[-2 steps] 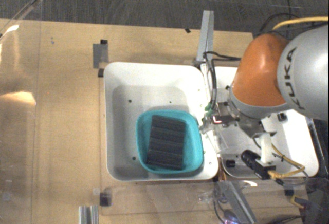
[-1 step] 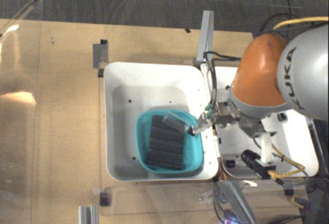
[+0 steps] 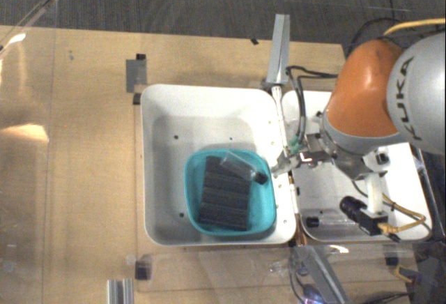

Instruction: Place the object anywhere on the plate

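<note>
A teal plate lies in the left white bin, toward its front right. A dark ribbed rectangular object rests on the plate and covers most of its middle. A smaller dark piece with a black end lies on the plate's upper right part, touching the ribbed object. My gripper hangs at the rim between the two bins, just right of the plate's edge. The wrist's orange band and grey body hide most of it. Nothing can be seen in its grasp.
The right white bin sits under the arm, with a black-and-yellow part of the arm over it. A grey metal post stands behind the bins. Small brackets are fixed to the wooden bench.
</note>
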